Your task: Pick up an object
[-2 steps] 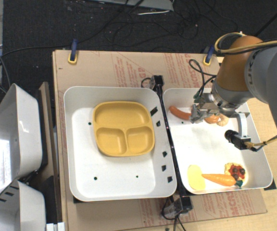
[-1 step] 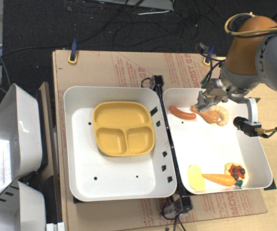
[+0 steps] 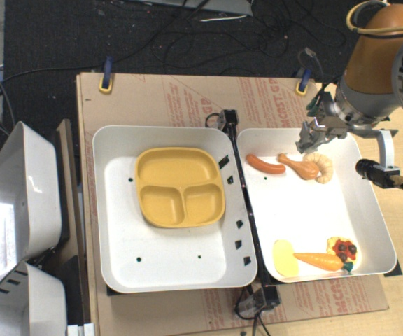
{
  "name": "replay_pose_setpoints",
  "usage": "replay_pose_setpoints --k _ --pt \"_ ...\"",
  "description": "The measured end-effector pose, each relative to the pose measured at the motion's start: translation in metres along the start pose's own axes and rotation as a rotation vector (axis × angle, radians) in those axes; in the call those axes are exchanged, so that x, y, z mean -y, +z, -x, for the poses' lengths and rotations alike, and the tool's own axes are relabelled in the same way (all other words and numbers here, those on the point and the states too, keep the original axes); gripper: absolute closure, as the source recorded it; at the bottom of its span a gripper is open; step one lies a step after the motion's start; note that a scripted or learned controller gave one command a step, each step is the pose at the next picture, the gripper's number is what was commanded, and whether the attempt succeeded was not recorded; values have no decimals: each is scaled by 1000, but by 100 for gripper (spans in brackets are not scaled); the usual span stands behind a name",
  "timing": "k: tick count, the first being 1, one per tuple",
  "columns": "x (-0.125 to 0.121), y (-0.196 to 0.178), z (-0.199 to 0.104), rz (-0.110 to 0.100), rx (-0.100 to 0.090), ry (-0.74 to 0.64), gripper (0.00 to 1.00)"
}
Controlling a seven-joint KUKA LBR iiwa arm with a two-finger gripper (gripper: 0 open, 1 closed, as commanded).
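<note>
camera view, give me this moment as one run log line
gripper: over right bin, above chicken leg | grasp: unconfirmed | nearby: sausage | left bin: yellow tray

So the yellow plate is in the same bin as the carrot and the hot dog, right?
Not quite. The camera view shows the yellow plate alone in the left bin. The carrot and the hot dog lie in the right bin, where the gripper hangs.

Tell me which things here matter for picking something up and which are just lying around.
For the job: gripper, chicken drumstick, sausage, carrot, yellow slice, pizza piece, right bin.
Lying about: yellow divided plate, left bin, cables.
</note>
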State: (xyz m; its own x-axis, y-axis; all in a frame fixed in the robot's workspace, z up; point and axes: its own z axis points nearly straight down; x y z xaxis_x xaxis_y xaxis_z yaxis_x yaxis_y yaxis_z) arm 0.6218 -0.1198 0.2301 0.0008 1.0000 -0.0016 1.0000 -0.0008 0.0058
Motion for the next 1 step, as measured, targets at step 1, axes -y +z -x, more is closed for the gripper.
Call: replay_pose_setpoints --k 1 --pt "-2 -54 0 1 0 -3 100"
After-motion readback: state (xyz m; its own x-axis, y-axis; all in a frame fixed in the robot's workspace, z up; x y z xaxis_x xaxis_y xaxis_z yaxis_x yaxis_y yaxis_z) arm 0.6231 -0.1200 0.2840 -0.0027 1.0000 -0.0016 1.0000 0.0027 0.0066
